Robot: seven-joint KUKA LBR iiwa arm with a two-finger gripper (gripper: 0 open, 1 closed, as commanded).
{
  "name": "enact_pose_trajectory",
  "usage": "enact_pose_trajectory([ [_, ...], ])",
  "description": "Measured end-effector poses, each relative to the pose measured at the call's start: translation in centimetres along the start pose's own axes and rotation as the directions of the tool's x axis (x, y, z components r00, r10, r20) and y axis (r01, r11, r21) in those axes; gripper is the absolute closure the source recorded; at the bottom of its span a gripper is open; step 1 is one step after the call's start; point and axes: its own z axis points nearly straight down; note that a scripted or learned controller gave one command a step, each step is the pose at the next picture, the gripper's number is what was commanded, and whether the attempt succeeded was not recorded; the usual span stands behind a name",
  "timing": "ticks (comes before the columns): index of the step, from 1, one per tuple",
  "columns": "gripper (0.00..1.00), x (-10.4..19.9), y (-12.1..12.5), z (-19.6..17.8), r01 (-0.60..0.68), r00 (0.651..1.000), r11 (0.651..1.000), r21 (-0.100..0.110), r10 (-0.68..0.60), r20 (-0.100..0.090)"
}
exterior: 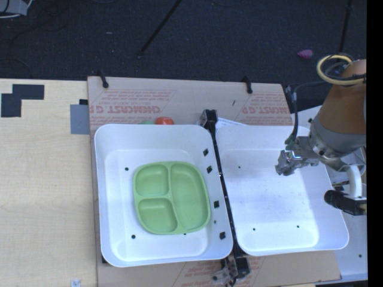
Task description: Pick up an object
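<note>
Two white bins sit side by side on a cardboard sheet [179,103] in the middle of the frame. A green divided plate [172,197] lies flat in the left bin [114,220]. The gripper [286,163] hangs over the upper right part of the right bin [281,238], apart from the plate; whether it is open or closed cannot be told. Pale wooden bench [42,190] fills the left side, dark carpet [179,28] runs along the top.

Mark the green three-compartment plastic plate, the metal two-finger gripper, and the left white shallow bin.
green three-compartment plastic plate [172,197], camera view, on the centre dividers.
metal two-finger gripper [283,166], camera view, at its fingertip end, above the right bin.
left white shallow bin [114,178], camera view, on bare floor left of the plate.
</note>
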Motion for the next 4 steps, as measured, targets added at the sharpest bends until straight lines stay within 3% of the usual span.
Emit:
enact_pose_trajectory([
  [3, 1.00, 13.8, 6.1, -0.1, 0.003, 1.000, 1.000, 0.004, -0.003, -0.002],
  [4, 1.00, 19.7, 7.6, -1.3, 0.004, 1.000, 1.000, 0.004, -0.004, -0.002],
])
